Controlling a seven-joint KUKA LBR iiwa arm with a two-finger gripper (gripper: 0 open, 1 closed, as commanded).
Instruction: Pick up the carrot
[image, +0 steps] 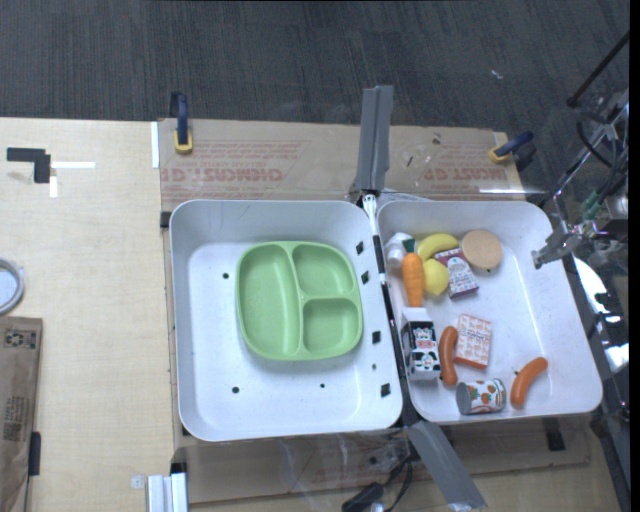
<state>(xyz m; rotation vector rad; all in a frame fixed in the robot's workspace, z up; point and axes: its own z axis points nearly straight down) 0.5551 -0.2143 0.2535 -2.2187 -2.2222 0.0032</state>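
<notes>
Carrot (412, 279) lay in the right bin (545, 330), close to that bin's left wall, lengthwise and pointing toward the near edge. Its right side touched a yellow lemon (436, 277).

The left bin (200, 330) held a green divided plate (300, 299) with three compartments, set near the bin's middle.

The gripper (553, 250) stood at the right bin's far right side, well apart from the carrot. Whether it was open or closed could not be told from the view, and nothing was seen held in it.

Other contents of the right bin were noted as follows. A banana (438, 245) lay just beyond the lemon, with a round tan bun (482, 250) beside it to the right. A small red and white carton (460, 276) lay just right of the lemon. A cow-patterned milk carton (422, 350) stood against the left wall, nearer the front than the carrot. A sausage (448, 357) lay beside it, next to a red-patterned box (473, 341). A tin can (481, 397) lay on its side by the near edge, with a second sausage (528, 382) to its right.
</notes>
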